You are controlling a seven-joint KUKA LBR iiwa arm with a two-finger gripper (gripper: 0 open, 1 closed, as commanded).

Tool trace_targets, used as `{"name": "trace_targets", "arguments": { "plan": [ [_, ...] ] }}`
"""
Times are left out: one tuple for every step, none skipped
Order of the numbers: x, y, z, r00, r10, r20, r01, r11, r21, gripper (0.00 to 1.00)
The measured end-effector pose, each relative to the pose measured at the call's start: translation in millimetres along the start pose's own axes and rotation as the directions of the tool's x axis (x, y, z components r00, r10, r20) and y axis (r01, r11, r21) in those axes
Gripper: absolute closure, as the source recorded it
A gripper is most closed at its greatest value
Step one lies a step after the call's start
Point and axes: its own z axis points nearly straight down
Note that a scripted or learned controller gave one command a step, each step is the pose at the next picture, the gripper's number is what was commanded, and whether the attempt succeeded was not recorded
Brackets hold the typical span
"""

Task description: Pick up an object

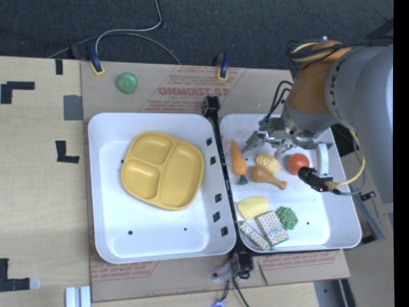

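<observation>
My gripper hangs over the upper part of the right bin, open, with nothing between its fingers. One grey finger points toward the orange carrot. Just below the gripper lie a yellow corn piece and a brown chicken drumstick. A red tomato sits to the right of them, under the wrist. Further toward the front lie a pale yellow lemon-shaped piece, a green broccoli and a checked cracker box.
The left bin holds a yellow divided plate. A green ball rests on the cardboard behind the bins. A black divider with clips runs between the bins. Black cable loops by the tomato.
</observation>
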Motion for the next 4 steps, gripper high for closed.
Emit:
{"name": "trace_targets", "arguments": {
  "plan": [
    [2, -4, 37, 1.000, -0.001, 0.007, 0.001, 1.000, -0.025, 0.00],
    [26, 8, -53, 1.000, -0.002, -0.001, 0.002, 1.000, -0.004, 0.00],
    [49, 19, -52, 1.000, -0.002, -0.002, 0.002, 1.000, -0.001, 0.00],
    [70, 33, -52, 1.000, -0.002, -0.002, 0.002, 1.000, -0.001, 0.00]
  ]
}}
